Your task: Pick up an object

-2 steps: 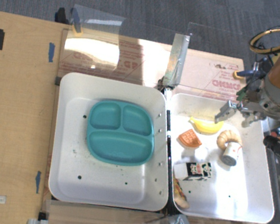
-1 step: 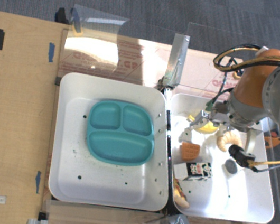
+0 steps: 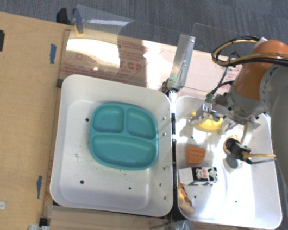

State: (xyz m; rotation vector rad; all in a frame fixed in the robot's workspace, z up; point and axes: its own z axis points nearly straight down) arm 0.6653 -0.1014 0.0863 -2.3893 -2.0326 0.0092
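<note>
Arm (image 3: 261, 77), grey with an orange band above the wrist, reached in from the right of the camera view and stood over the far part of the right shallow white bin (image 3: 260, 209). The two-finger gripper (image 3: 211, 116) was positioned directly above a small yellow object (image 3: 208, 124) lying near that bin's far left corner. The object appeared rounded, though glare made its shape uncertain. Whether the gripper was wide, narrow or closed on anything could not be told from this angle. An orange rectangular block (image 3: 196, 155) lay nearer the camera, just beside the bin's left wall. A small black-and-white item (image 3: 205, 175) lay near the block on its near side, apart from it. A pale, partly orange item (image 3: 186, 200) rested against the left wall near the front corner. The left shallow white bin (image 3: 70, 126) held a teal plastic plate with three compartments (image 3: 125, 136), lying flat at its centre.
</note>
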